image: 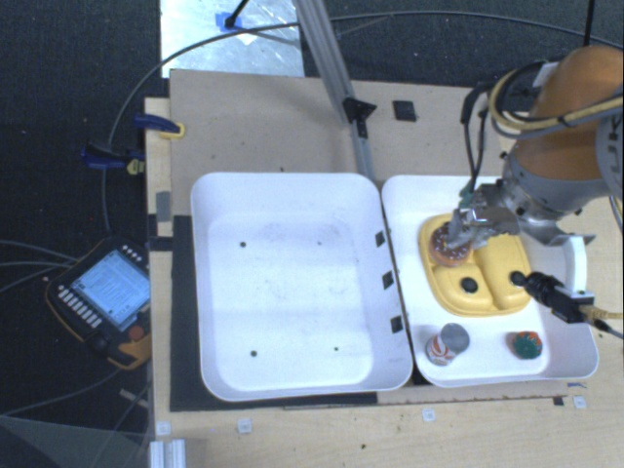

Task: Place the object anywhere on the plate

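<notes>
Looking from the near rim of the right bin (585, 359), we see a small grey-and-red object (447, 343) and a green-and-red one (526, 344) on its floor. Beyond them the yellow plate (487, 279) lies with its long axis running near-right to far-left. A round brown object (448, 247) rests on its far-left part, directly under the tool (466, 224); we cannot tell its grip. The left bin (219, 261) sits alongside on the worktop (429, 135).

No legible text, labels or numbers anywhere; pendant (105, 295) screen unreadable
</notes>
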Controlling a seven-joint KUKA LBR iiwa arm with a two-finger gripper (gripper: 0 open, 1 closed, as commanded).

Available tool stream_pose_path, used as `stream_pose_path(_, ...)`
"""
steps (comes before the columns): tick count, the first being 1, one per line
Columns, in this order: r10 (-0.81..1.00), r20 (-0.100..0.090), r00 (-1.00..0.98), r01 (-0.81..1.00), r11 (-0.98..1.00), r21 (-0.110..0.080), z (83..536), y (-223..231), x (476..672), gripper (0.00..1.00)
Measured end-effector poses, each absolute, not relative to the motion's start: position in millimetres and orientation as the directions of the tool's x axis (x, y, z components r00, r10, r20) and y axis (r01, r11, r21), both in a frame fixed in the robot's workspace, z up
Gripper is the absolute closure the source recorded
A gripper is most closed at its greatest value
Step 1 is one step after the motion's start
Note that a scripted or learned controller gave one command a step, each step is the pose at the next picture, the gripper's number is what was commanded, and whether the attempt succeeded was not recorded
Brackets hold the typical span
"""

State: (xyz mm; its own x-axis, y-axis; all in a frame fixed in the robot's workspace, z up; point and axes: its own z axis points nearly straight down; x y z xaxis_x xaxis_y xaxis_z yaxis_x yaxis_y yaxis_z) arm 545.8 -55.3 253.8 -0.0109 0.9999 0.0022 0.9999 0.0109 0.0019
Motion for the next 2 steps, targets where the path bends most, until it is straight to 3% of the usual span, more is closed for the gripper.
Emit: stream_pose_path(2, 1.000, 0.002, -0.011, 1.000, 0.011, 0.000, 243, 54, 542.8, 1.00)
